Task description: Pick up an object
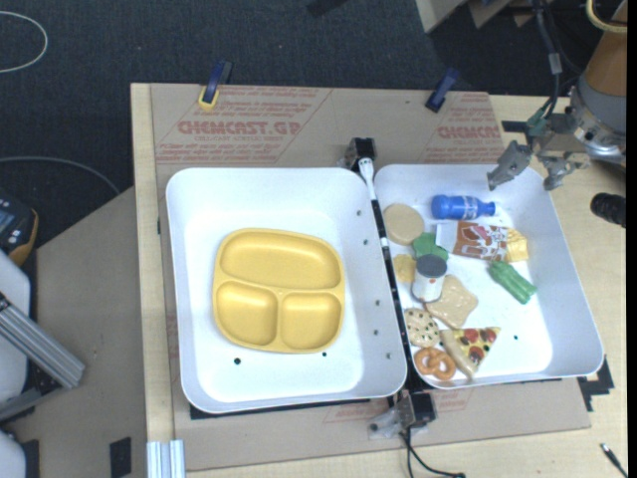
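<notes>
My gripper (530,169) hangs open above the far right corner of the right bin (567,297), with nothing between its fingers. Just left of it and lower lies a blue bottle (461,207). Toy food is piled in the bin: a round cookie (404,223), a red snack packet (484,239), a green pickle (511,282), a small can with a dark lid (430,277), a slice of toast (452,302), a pizza slice (476,344) and a pretzel (435,363).
The left bin (189,267) holds a yellow divided plate (279,290). A black divider rail (378,242) runs between the two bins. Blue clamps (213,85) (441,90) grip the bench's far edge.
</notes>
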